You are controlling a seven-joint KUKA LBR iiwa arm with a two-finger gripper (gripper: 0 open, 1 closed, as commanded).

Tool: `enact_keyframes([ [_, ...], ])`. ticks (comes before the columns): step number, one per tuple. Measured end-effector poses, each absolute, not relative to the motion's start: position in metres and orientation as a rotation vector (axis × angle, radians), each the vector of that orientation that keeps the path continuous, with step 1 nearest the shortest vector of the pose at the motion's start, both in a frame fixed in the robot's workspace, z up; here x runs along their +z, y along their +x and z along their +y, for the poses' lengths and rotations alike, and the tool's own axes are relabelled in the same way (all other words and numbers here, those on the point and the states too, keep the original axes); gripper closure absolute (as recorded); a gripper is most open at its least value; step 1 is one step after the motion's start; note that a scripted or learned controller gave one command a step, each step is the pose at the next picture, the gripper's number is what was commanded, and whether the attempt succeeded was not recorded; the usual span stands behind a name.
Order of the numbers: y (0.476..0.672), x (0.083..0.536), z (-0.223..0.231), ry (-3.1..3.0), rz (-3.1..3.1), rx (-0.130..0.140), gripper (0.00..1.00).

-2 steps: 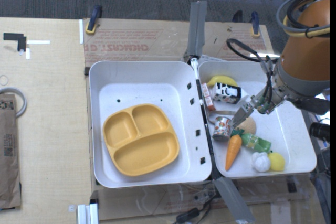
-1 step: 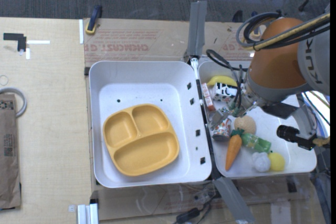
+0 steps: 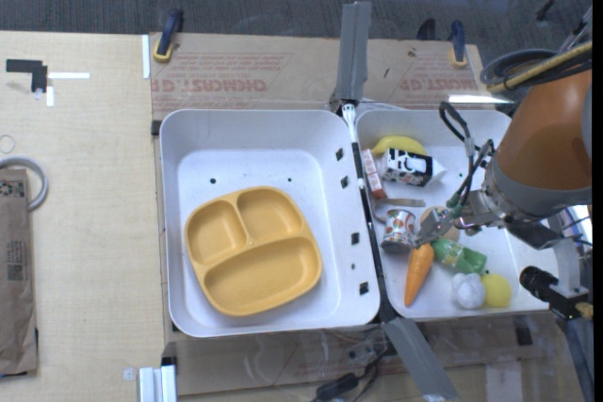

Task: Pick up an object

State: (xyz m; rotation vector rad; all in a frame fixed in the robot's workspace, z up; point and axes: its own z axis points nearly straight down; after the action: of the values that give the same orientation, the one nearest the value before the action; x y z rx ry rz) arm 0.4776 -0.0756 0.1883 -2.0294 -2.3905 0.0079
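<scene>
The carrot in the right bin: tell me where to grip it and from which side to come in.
Grip the carrot across its thick orange upper half, coming straight down from above. It lies flat, tapering toward the near bin wall, so the wider part probably gives the firmer hold. Set the fingers across its length, staying below the green top and clear of the small can beside it. The gripper hovers just above.

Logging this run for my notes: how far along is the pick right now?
Done: the arm has reached into the right bin, and the gripper sits low among the toys, next to the carrot and small can. In hand: nothing visibly held. Left: grasp an item and lift it. The yellow plate lies in the left bin.
</scene>
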Motion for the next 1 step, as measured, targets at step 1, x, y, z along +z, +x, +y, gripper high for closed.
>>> enact_keyframes([
  [1, 0.4776, 0.1883, -0.0756, -2.029, -2.391, 0.008, 0.0],
])
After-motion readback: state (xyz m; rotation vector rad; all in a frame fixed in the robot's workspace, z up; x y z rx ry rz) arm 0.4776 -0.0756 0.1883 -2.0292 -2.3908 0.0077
